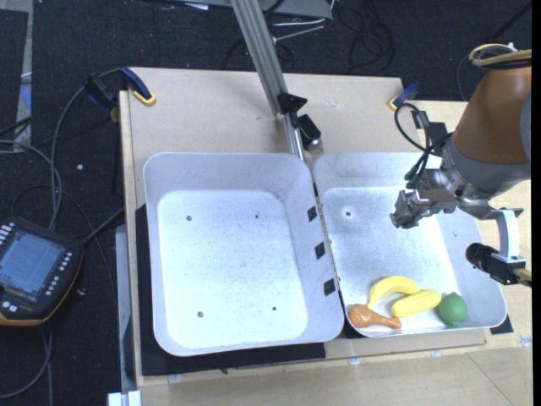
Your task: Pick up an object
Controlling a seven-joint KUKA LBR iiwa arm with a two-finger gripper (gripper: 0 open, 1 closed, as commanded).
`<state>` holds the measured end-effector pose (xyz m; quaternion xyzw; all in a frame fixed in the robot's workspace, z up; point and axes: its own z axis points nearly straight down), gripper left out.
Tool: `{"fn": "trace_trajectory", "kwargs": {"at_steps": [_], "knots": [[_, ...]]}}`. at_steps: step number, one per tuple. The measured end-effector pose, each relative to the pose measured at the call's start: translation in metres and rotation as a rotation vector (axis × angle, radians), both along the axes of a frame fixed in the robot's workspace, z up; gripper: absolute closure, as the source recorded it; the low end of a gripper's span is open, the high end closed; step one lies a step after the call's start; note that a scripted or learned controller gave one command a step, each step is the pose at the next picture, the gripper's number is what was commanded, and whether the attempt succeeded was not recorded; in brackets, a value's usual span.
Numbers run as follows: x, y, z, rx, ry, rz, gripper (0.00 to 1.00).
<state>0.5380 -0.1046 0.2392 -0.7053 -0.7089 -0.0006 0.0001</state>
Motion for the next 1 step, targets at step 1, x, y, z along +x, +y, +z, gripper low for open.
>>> {"fn": "trace_trajectory", "kwargs": {"at_steps": [1], "knots": [[0.0158, 0.0436, -0.0093, 0.0, 0.002, -0.001, 1.0]]}}
